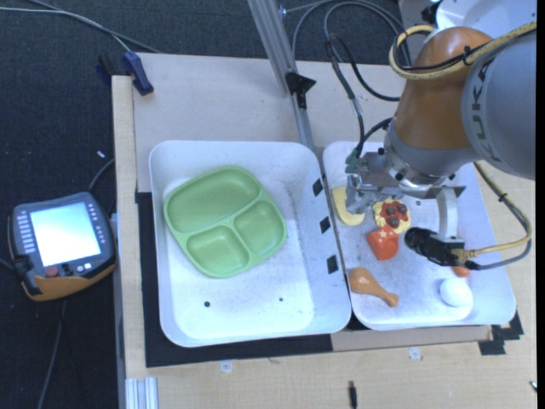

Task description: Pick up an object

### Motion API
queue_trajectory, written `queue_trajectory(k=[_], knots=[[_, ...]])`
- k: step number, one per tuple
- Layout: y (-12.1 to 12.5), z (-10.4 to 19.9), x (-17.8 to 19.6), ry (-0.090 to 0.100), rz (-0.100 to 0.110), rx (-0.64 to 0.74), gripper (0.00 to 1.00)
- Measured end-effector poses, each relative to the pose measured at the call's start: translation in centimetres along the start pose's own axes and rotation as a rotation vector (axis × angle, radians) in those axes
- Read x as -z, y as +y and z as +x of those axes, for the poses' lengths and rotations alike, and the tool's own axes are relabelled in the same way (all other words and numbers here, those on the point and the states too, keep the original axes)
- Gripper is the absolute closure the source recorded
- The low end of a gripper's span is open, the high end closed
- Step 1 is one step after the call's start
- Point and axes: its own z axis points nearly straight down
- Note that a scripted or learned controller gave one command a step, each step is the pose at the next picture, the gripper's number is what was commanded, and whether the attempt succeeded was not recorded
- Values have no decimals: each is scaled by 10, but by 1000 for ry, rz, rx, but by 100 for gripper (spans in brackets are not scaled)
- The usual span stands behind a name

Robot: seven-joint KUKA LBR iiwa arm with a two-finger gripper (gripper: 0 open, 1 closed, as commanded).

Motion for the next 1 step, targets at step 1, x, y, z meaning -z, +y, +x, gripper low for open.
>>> queue_trajectory(k=[1], knots=[[15, 50, -12, 0, 1, 1, 100]])
